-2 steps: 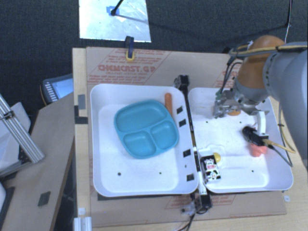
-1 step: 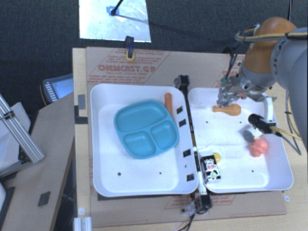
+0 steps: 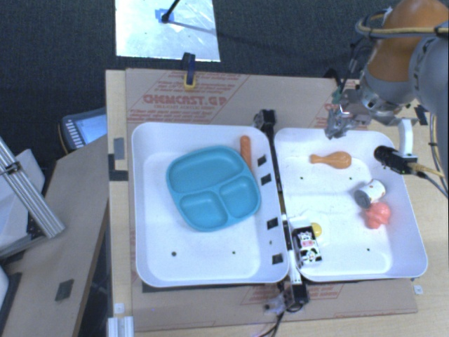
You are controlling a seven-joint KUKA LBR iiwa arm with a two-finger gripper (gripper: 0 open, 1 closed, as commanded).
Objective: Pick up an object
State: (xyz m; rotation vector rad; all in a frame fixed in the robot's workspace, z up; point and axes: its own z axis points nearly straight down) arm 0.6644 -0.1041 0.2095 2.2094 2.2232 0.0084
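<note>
The right bin (image 3: 393, 258) holds several small objects. An orange drumstick-shaped toy (image 3: 332, 160) lies near its far edge. A small white and grey cylinder (image 3: 369, 192) lies right of centre, with a pink lumpy toy (image 3: 377, 215) just in front of it. At the bin's near left corner sit a black-and-white cow-patterned block (image 3: 306, 246) and a small yellow piece (image 3: 316, 228). My gripper (image 3: 337, 128) hangs over the far edge of the right bin, just behind the orange toy, with nothing seen between its fingers.
The left bin (image 3: 161, 258) holds a blue sectioned plate (image 3: 212, 186) and an orange carrot-like stick (image 3: 245, 150) by its right wall. A black divider (image 3: 275, 188) with clips runs between the bins. The arm (image 3: 403, 55) fills the upper right.
</note>
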